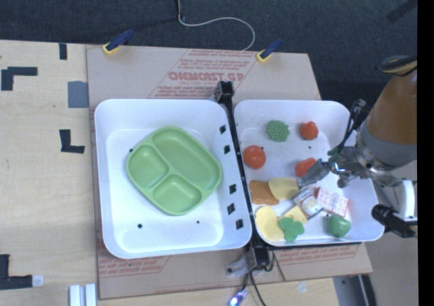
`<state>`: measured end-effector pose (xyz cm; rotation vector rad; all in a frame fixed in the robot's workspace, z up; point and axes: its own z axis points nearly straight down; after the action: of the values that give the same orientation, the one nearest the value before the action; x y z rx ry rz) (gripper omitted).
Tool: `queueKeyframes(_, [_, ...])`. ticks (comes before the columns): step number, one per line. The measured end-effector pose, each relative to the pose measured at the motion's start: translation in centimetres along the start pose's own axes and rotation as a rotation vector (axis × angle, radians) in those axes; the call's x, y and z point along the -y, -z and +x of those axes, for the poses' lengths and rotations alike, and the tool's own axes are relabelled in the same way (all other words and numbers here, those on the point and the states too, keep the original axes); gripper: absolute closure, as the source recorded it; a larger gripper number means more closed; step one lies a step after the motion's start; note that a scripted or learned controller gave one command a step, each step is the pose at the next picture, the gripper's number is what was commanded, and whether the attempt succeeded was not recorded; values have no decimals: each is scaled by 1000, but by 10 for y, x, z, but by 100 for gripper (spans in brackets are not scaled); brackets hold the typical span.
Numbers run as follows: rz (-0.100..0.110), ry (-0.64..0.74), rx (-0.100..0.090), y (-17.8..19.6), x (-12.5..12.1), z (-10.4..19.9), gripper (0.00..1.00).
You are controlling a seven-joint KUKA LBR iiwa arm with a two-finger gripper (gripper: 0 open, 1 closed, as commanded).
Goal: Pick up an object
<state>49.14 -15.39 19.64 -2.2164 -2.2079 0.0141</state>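
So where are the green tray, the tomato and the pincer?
green tray (173, 169), camera view, its middle divider.
tomato (254, 156), camera view, its top.
pincer (313, 174), camera view, between its fingertips.

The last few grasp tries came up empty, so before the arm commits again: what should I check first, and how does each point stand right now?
1. Gripper is over the right bin, above the toy food: ok.
2. An object sits between its fingers: cannot tell.
3. Targets nearby: small packet and yellow piece lie close below: ok.
4. Items are crowded and overlapping at the near end: not ok for a clean single grasp.
5. Green plate lies in the left bin, away from the arm: ok.
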Motion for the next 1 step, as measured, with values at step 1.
queueKeyframes(1, [-12,5,2,7,-3,1,0])
